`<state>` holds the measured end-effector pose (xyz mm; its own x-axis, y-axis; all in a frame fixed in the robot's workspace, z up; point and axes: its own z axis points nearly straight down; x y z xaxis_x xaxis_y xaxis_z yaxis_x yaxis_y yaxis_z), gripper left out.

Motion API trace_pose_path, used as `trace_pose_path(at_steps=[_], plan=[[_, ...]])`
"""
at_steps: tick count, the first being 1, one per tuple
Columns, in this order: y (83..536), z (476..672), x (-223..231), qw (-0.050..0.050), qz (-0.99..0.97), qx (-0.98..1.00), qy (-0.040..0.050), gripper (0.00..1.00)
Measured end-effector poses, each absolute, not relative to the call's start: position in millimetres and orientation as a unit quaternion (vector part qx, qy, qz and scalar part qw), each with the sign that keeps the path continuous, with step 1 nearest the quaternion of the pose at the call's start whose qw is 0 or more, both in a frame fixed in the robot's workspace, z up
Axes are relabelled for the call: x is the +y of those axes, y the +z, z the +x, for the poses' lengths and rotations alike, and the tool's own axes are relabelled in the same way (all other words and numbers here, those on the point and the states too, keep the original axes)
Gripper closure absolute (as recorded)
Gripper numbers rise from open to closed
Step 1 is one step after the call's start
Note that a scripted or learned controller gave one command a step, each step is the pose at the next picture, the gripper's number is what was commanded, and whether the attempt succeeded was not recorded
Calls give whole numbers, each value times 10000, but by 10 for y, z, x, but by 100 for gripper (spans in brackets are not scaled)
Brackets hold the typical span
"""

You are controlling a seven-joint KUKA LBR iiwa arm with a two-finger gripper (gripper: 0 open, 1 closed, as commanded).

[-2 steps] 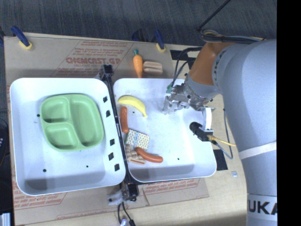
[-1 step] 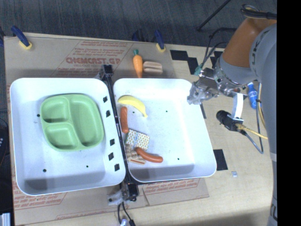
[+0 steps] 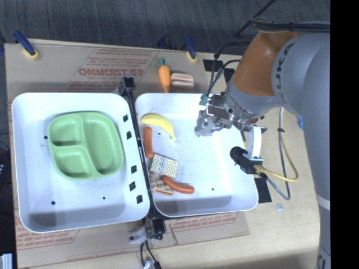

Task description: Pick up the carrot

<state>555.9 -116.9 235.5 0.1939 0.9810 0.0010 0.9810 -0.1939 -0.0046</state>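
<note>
The carrot (image 3: 164, 77), orange with a green top, lies on the cardboard bench just beyond the far rim of the right bin (image 3: 224, 203). It points toward the bin. My gripper (image 3: 203, 126) hangs over the upper middle of the right bin, to the right of and nearer than the carrot and well apart from it. I see nothing in the gripper.
A small hot-dog bun (image 3: 183, 80) lies right beside the carrot. In the right bin are a banana (image 3: 159, 124), two sausages (image 3: 148, 142) (image 3: 178, 186) and a waffle piece (image 3: 164, 166). The left bin (image 3: 25, 167) holds a green divided plate (image 3: 86, 144).
</note>
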Motion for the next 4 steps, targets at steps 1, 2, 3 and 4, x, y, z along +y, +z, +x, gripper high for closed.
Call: trace_pose_path(at_steps=[1, 2, 3, 4], plan=[[3087, 5565, -1223, 10, -8347, -5507, 13, 100], [2001, 4751, -799, 32, -8477, -5305, 27, 100], [2650, 4764, -919, 14, -8631, -5051, 11, 100], [3397, 4765, -1527, 11, -8973, -4413, 8, 100]])
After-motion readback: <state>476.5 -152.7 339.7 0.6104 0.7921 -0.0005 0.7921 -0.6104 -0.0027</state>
